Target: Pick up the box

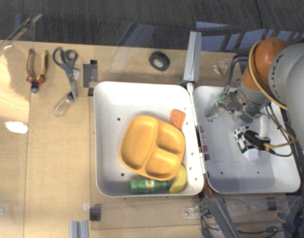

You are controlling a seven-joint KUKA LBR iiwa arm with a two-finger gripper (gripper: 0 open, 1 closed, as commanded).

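Small orange box (pixel 177 118), by the look of it the task's thing: sits in the left bin (pixel 105 133), tight against the upper right rim of the yellow divided plate (pixel 153 147) and near the bin's right wall (lower end hidden by the plate, so full outline hard to judge). Probably light and stiff, card or thin plastic, smooth enough to slip under a weak pinch. Best taken from above across the two free long faces, at the exposed upper end. Little room, though: plate on one side, wall on the other. Green bottle (pixel 148 185) and yellow fruit (pixel 179 180) along the bin's lower edge, well apart and no hindrance. Scissors (pixel 68 66), pliers (pixel 35 68) and roll of tape (pixel 159 60) out on the worktop (pixel 43 157). Hand (pixel 214 110) over the upper left of the right bin (pixel 271 182), apart from the box; released or clenched, cannot tell.
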